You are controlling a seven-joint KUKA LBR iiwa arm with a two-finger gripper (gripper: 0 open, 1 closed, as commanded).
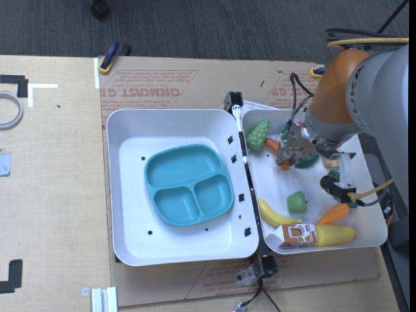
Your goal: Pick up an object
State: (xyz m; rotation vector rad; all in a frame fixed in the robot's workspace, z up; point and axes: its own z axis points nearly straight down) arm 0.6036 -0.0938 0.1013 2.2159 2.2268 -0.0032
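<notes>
Honestly, I cannot tell the gripper's [290, 149] state or whether it holds anything; it hangs beside the green corn [258, 134], over a small orange piece [284, 165] that could slip aside.

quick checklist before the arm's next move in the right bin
1. Pincer over the right white bin: ok.
2. Something held in the pincer: cannot tell, the wrist hides it.
3. Small orange piece next to the pincer: ok.
4. Bumpy green corn-like toy just left of it, apart: ok.
5. Yellow plastic banana, round green toy and orange carrot lie nearer the front, away from the pincer: ok.
6. Blue divided tray in the left bin, untouched: ok.
</notes>
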